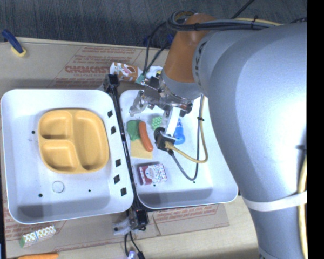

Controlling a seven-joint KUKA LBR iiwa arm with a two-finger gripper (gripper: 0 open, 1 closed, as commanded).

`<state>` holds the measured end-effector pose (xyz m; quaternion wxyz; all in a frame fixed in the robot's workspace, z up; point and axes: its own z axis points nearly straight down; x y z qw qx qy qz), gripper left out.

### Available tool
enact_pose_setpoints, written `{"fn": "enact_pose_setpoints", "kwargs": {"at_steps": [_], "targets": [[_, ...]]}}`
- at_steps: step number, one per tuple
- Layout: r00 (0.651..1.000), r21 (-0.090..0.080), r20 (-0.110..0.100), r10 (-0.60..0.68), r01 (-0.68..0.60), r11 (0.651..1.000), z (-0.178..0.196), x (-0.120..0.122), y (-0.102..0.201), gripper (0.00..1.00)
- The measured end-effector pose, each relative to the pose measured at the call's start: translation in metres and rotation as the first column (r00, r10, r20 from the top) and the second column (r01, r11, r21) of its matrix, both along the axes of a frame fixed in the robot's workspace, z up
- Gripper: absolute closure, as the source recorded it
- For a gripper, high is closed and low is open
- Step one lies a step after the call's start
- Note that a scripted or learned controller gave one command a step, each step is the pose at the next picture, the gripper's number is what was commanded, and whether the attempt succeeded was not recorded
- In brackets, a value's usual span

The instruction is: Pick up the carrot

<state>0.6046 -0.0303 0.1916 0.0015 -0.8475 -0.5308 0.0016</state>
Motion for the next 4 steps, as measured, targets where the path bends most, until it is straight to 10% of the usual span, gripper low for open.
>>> {"fn": "enact_pose_setpoints", "kwargs": {"at_steps": [1,2,3,4], "targets": [[0.996,-0.001,0.002,0.093,-0.093,0.996,0.146,0.052,0.020,0.00],[0.995,0.000,-0.004,0.104,-0.104,0.995,0.156,0.052,0.021,1.00],[0.952,-0.001,0.003,0.306,-0.306,0.952,0.166,0.052,-0.049,1.00],[0.957,0.000,-0.001,0.290,-0.290,0.957,0.093,0.051,-0.123,1.00]]}}
